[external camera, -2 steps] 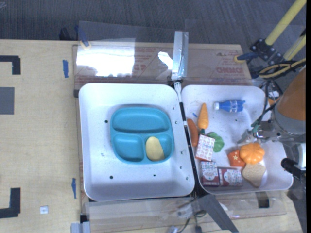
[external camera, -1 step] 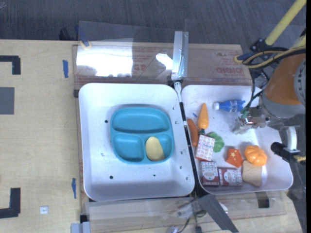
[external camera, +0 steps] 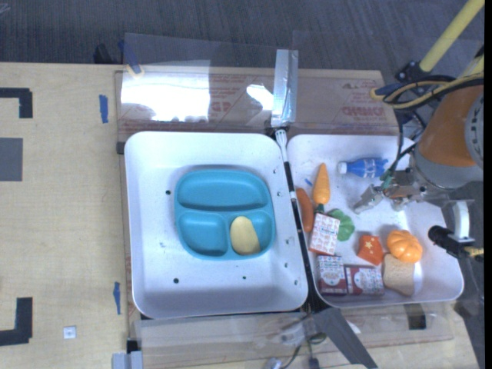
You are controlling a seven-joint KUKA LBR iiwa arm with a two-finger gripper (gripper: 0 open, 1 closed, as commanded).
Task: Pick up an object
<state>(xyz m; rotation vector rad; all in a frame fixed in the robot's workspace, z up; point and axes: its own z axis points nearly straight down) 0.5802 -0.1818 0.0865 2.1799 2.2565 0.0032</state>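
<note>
The end effector (external camera: 367, 200) hangs low over the right-hand shallow white bin (external camera: 442, 287), its two metal fingers spread narrowly apart with nothing between them. The tips point toward the bin's middle, just below a small blue-and-white plastic bottle (external camera: 363, 166) lying on its side near the back wall. To the left of the tips lies an orange toy carrot (external camera: 321, 184), angled upright against the bin's left side. Below the end effector sit a green rounded toy (external camera: 343, 227), a small white printed carton (external camera: 324, 234), an orange-red block (external camera: 370, 248), and an orange toy pumpkin (external camera: 404, 245) resting on top of a tan cylinder (external camera: 400, 274). Two more printed cartons (external camera: 347, 277) lie along the front edge. Behind the end effector rises the grey arm with its orange band (external camera: 452, 133). In the left white bin (external camera: 146, 229) sits a teal divided tray (external camera: 223, 210), and a pale yellow oval object (external camera: 244, 235) lies in its lower right compartment. Both bins rest on the light wooden counter (external camera: 58, 229).
</note>
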